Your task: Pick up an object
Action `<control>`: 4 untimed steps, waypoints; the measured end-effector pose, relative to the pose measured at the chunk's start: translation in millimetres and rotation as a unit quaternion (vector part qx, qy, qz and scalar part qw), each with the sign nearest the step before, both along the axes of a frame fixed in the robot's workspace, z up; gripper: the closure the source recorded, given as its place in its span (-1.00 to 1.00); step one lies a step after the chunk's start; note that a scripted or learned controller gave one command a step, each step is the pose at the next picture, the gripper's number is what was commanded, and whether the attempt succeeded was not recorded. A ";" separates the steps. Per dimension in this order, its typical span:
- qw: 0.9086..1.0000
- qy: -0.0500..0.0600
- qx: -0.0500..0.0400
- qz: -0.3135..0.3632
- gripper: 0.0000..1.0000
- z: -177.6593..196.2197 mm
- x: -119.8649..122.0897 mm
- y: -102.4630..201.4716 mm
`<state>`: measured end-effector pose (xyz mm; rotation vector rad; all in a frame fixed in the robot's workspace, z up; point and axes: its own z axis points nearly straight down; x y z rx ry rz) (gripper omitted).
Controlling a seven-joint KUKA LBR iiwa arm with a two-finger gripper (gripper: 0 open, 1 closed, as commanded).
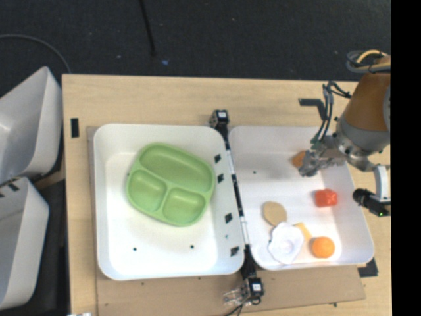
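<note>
The right bin holds a red block, an orange ball, a tan oval piece, a white round object and a small yellow piece. My gripper hangs low in the bin's far right part, above and left of the red block. A small orange object shows right at its left side, partly hidden by the gripper. I cannot tell whether that object is between the fingers.
The left bin carries a green divided plate. A ridge with black clips separates the bins. The grey arm with its orange band comes in over the right bin's far right corner. White containers stand off the bench's left.
</note>
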<state>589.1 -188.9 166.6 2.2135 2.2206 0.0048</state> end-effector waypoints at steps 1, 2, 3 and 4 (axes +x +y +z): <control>1.000 0.000 0.000 0.000 1.00 64.8 0.2 -0.2; 1.000 0.000 -0.001 0.000 1.00 119.5 1.4 -1.9; 1.000 0.003 0.001 0.001 1.00 102.9 -0.9 45.1; 1.000 0.003 0.001 0.001 1.00 89.6 1.5 99.0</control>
